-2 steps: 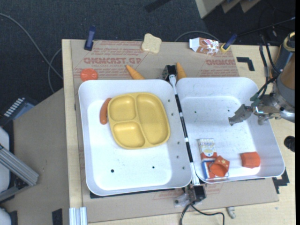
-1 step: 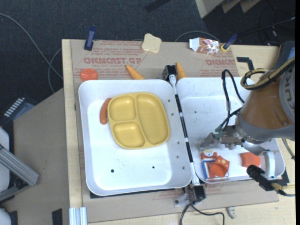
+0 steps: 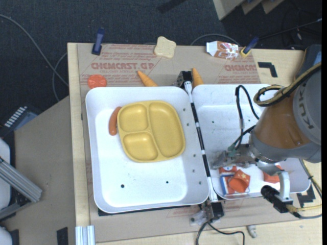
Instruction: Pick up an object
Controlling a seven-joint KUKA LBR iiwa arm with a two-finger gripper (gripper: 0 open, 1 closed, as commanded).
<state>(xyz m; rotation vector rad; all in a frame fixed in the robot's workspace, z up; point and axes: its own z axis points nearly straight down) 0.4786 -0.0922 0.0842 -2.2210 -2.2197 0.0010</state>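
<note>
Gripper (image 3: 231, 160), finger state unreadable, is hovering just above small orange-and-white crinkled packet (image 3: 236, 181); likely light, soft, best pinched mid-body.

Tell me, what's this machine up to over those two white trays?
A robot arm reaches in from the right and hangs low over the right bin, its gripper down near some small orange and red items at the bin's near end. Whether it has hold of anything cannot be seen. The left bin holds a yellow divided plate with a red sausage-like toy beside it.
</note>
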